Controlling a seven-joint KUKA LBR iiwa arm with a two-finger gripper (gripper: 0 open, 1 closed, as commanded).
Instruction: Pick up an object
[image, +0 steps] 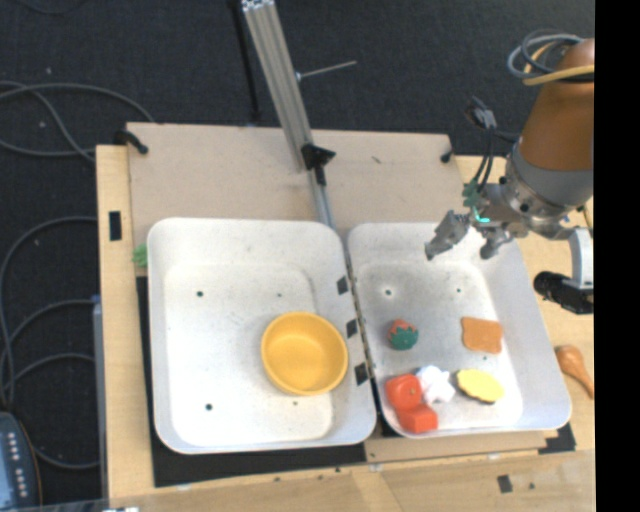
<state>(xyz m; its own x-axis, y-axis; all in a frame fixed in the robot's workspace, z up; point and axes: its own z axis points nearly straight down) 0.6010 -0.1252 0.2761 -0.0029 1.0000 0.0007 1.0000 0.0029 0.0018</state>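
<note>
Tan wooden bench (230, 170) on dark floor, black cables at left. Two white bins side by side: left bin (190, 260) has yellow bowl (304, 353). Right bin (450, 290) has green-red toy (402, 335), orange piece (482, 335), yellow piece (480, 385), red block (410, 400), small white thing (434, 383), all near front. Gripper (467, 238) spread wide, holding nothing, above far right bin. Arm comes in from right, pointing down.

Even overhead light, soft faint shadows, slightly soft focus, perhaps mild compression blur.
</note>
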